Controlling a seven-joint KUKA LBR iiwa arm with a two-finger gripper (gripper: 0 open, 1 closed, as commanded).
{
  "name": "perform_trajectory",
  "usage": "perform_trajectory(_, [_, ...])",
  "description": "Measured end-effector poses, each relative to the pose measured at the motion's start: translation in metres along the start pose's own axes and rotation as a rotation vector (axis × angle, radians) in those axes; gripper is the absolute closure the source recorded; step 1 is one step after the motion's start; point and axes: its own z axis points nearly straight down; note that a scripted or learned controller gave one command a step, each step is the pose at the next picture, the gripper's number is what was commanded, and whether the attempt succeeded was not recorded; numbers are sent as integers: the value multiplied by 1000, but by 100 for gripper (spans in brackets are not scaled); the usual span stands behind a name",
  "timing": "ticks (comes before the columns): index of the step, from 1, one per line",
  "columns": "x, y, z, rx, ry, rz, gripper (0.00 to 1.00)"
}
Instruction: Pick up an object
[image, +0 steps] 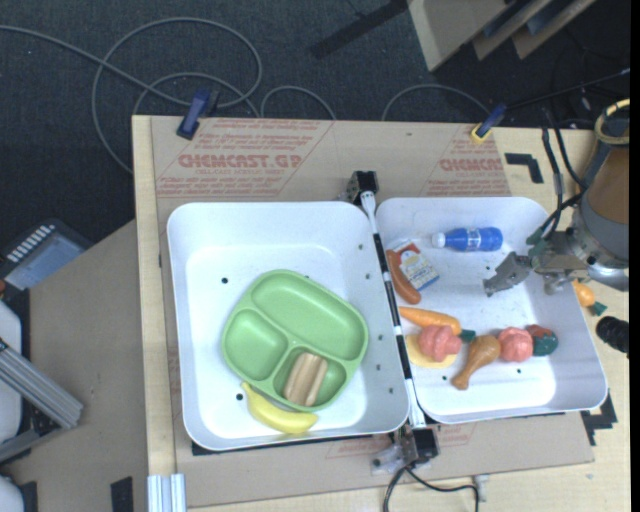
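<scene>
My gripper (528, 280) hovers over the right part of the right bin (575, 395), fingers spread apart and nothing between them, so it is open. Left of it lies a blue bottle (468, 239) near the bin's back wall. Below it are a pink-red strawberry-like toy (516, 344), a brown drumstick (477, 357), a pink lump (437, 343) and an orange carrot (430, 319). A red sausage (403, 277) and a small carton (420, 268) lie by the bin's left wall.
The left bin (200, 250) holds a green divided plate (293, 337) with a tan bun (305, 378) in one compartment, and a banana (280, 412) at the plate's front edge. A small orange piece (585, 294) sits at the right bin's right rim.
</scene>
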Motion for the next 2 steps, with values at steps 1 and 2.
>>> perform_trajectory(1, [-53, 39, 29, -1, -3, 1, 0])
perform_trajectory(2, [31, 57, 54, 2, 2, -2, 0])
